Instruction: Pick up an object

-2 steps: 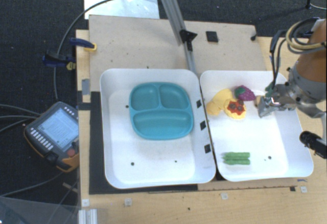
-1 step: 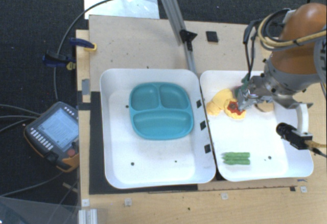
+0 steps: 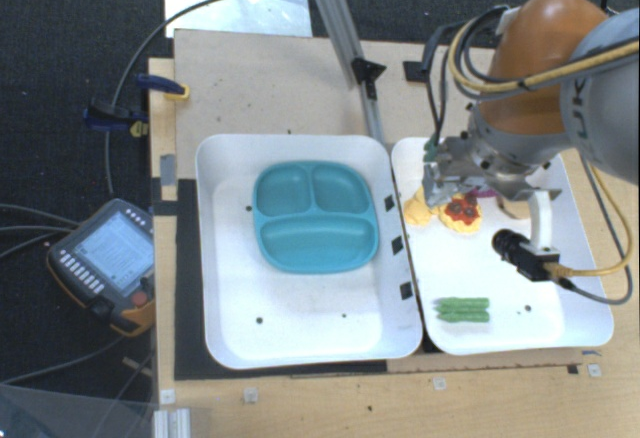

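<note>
green beans (image 3: 462, 310) well below hand (image 3: 437, 194) | red-yellow toy (image 3: 461, 214) just beside | grip: cannot tell

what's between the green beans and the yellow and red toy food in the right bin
Bare white bin floor separates the green beans from the yellow and red toy food, as the camera view shows.

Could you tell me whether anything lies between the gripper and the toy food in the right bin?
Nothing visible does. The gripper hangs directly above the yellow piece and the red-topped piece, with no other object between them.
</note>
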